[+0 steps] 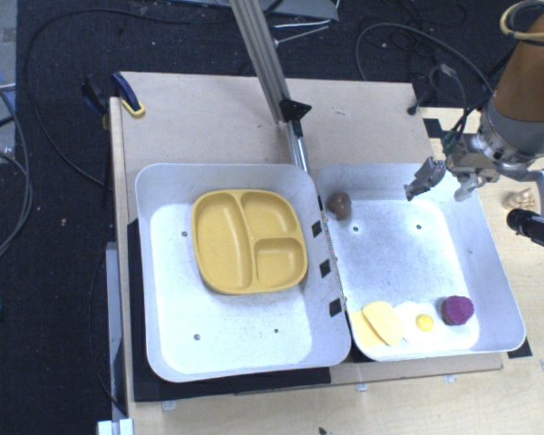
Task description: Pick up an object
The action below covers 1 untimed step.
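1. Two shallow white bins side by side on a tan bench (208, 116); left bin (163, 333) sits left-centre of frame, right bin (490, 261) right-centre, their inner rims meeting mid-frame.
2. Left bin: one yellow divided tray (249, 241) with three compartments, lying flat in the upper-middle part of the bin, slightly rotated. Nothing visible inside its compartments.
3. Metal pole (258, 43) runs at a slant from the top centre of frame down to the point where the bins meet.
4. Right bin, upper left corner: small brown round object (339, 206), close to the rim, well apart from everything else.
5. Right bin, lower edge, in a row: pale yellow flat piece (381, 323), white piece (405, 316) just beside it, small yellow ball (423, 323) next, purple round object (457, 311) at the right end.
6. Gripper (444, 178) at the upper right of the right bin, over its top rim; two fingers spread apart, left finger (423, 179) pointing down-left. Nothing between them, so it grips no object.
7. Arm (526, 89) enters from the upper right of frame, orange band above the grey wrist.
8. All loose objects rest on the bin floor, well apart from the gripper.
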Each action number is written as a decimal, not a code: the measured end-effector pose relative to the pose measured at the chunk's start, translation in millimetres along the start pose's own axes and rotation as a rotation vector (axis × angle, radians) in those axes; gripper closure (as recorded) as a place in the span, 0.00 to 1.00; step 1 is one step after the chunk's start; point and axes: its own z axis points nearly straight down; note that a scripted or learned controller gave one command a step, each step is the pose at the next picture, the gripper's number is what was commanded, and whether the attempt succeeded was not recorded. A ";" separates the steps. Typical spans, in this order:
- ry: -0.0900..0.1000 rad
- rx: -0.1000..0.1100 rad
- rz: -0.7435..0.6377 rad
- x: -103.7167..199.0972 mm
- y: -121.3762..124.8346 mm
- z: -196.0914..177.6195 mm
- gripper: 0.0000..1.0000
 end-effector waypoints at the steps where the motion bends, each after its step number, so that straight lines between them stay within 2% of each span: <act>1: 0.000 0.004 0.001 0.7 6.6 61.1 0.00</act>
